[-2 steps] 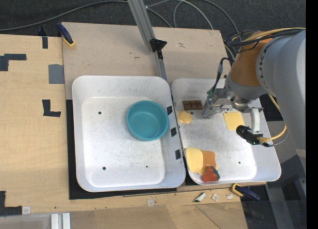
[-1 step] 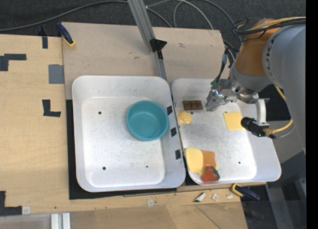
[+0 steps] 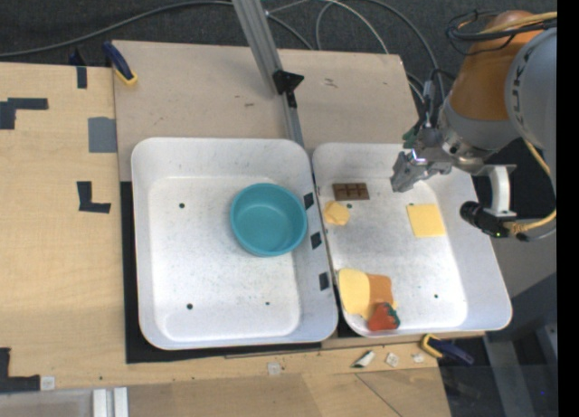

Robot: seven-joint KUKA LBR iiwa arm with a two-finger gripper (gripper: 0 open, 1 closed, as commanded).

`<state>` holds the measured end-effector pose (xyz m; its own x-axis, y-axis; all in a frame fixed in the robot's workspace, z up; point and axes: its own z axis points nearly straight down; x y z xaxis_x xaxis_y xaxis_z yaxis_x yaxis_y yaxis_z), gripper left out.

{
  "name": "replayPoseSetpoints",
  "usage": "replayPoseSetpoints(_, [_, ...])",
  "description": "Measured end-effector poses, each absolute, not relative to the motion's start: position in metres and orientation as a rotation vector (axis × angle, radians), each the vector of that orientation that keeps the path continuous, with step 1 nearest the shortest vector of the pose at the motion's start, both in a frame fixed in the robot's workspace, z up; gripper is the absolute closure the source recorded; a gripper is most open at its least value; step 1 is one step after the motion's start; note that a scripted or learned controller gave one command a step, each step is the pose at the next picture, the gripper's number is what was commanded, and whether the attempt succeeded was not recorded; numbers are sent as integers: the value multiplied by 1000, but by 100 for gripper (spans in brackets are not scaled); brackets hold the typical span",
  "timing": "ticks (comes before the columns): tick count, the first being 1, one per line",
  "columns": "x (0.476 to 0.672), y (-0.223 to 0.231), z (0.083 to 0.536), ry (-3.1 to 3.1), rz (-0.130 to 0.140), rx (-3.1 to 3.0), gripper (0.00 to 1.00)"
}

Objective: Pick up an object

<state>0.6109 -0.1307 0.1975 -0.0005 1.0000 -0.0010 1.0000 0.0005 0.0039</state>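
The claw (image 3: 409,174) hangs over the upper part of the right bin (image 3: 470,311), near its far rim, and nothing can be seen between its fingers; from this slanted height I cannot tell how far apart they stand. The nearest candidate for a pick is the flat yellow square (image 3: 425,220), which lies on the bin floor just below the claw in the view, a little toward the arm's side. It sits almost square to the bin walls, so no long axis matters much; being thin and flat, it would probably be awkward to pinch. To the claw's left, toward the divider, lie a brown chocolate bar (image 3: 350,192), its long side running across the view, and just beneath it a small yellow lump (image 3: 336,214). Well apart, at the near corner, a yellow block (image 3: 355,289) touches an orange and red piece (image 3: 383,312). The blue bowl (image 3: 267,218) sits in the left bin (image 3: 172,252), farthest from the claw.
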Motion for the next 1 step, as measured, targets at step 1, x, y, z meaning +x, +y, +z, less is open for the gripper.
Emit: replayPoseSetpoints(1, [606, -133, 259, 2219, 5, 2216, 100])
